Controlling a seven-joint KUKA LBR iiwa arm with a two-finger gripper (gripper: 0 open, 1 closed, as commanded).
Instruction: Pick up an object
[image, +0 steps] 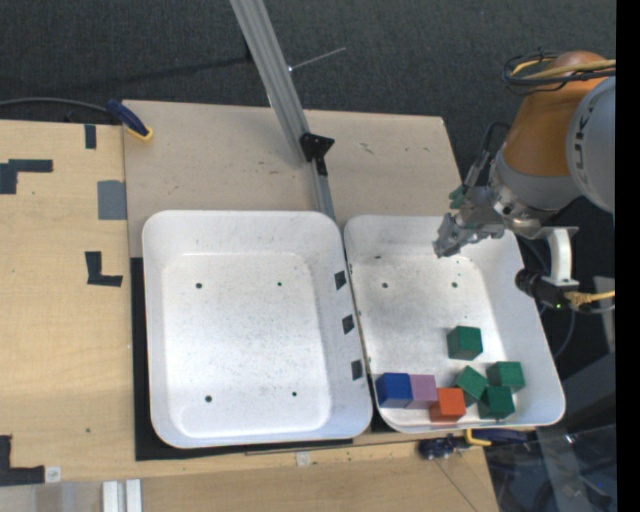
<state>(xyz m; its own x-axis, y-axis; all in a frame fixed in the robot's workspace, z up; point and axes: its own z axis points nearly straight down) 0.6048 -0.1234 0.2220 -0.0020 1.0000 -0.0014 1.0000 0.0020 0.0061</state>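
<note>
The right bin holds several small blocks near its front edge: a blue one, a purple one, an orange one and several green ones, one of them set apart farther back. My gripper hangs over the bin's back right part, well behind the blocks. Nothing shows between its fingers.
The left bin sits beside the right one, with black clips along the shared rim. A slanted metal rail crosses the bench behind the bins. Cables hang at the arm's right side.
</note>
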